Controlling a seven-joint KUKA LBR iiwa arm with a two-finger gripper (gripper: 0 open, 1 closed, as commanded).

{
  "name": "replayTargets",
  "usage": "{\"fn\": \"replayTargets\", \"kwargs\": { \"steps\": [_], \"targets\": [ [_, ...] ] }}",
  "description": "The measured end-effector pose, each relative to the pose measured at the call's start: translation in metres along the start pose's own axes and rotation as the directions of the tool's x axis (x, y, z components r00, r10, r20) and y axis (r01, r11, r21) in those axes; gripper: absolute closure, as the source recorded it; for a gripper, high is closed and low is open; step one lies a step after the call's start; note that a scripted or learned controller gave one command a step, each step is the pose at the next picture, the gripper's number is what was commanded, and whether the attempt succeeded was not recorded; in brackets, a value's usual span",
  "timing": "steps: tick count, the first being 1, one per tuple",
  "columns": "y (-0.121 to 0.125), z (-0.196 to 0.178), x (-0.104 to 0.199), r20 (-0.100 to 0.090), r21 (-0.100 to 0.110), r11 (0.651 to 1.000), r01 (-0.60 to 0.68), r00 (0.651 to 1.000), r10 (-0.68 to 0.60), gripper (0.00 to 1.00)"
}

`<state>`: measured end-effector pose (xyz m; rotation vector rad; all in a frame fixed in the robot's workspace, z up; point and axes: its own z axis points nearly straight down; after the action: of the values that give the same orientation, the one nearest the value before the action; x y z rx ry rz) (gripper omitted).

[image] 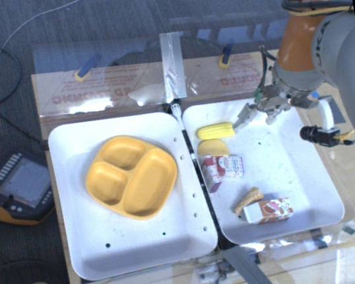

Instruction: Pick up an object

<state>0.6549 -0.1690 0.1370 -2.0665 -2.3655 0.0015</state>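
My gripper [258, 116] hangs over the far part of the right bin [309, 170], its two fingers spread apart with nothing between them. Just left of one fingertip lies a yellow corn cob [215, 131]. Below the cob sit a pale yellow rounded piece [212, 147] and a red-and-white packet [222, 168]. Nearer the front lie a tan bread-like piece [247, 200] and a small brown-and-white carton [268, 210].
The left bin [88, 252] holds a yellow divided plate [131, 176]. A metal strip [173, 65] runs back from the gap between the bins. A handheld pendant [16, 189] lies on the floor at left. The arm's grey body [344, 58] fills the upper right.
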Motion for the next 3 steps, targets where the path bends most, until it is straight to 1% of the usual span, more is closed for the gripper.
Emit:
{"fn": "replayTargets", "kwargs": {
  "steps": [1,2,3],
  "targets": [
    [0.019,0.048,0.056,0.006,0.008,0.995,0.098,0.995,-0.098,0.00],
    [0.017,0.039,0.058,0.000,0.019,0.995,0.101,0.995,-0.101,1.00],
    [0.031,-0.047,0.128,0.000,0.000,0.993,-0.121,0.993,0.121,1.00]
  ]
}}
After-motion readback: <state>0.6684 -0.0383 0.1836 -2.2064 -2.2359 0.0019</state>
